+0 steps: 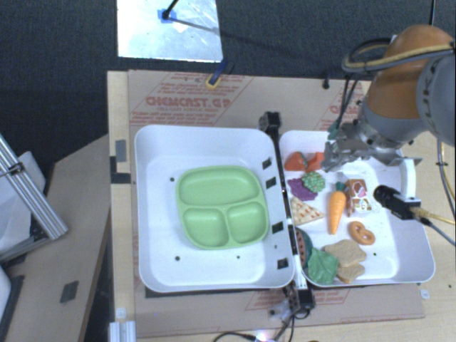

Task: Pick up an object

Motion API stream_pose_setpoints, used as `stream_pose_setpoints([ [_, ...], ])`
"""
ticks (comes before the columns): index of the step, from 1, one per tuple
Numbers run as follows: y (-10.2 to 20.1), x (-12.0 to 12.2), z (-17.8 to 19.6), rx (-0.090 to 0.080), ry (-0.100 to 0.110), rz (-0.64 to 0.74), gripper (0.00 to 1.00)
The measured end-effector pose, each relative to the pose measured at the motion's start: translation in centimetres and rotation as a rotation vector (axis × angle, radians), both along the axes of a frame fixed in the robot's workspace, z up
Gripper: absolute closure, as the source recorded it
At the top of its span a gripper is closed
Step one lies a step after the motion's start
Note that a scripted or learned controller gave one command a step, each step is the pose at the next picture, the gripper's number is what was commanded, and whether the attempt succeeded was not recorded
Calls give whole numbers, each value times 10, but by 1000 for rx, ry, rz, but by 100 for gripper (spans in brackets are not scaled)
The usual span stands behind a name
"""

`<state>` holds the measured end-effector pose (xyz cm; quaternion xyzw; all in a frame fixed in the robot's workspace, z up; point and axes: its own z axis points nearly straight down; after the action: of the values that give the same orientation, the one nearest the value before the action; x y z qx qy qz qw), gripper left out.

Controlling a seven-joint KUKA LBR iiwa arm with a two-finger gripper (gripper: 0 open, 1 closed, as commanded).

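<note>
The cardboard sheet [187,95] under the two bins bears red print, seen upside down and mirrored; it seems to read "CHEMCAST GP". Fainter red print repeats near its right edge and along the front edge, too small to read.

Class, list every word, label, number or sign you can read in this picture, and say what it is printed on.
"CHEMCAST GP" (last letters uncertain): red print on the brown sheet under the bins, above the left bin.
Other red print on that sheet, beside the arm and below the bins: too small and blurred to read.
</note>
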<state>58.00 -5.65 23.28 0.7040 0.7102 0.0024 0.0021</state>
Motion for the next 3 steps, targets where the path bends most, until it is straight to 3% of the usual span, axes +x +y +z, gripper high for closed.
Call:
stream_pose_setpoints([
  [1,39,37,-3,1,2,1,100],
  [3,24,41,-15,-1,6,-8,100],
])
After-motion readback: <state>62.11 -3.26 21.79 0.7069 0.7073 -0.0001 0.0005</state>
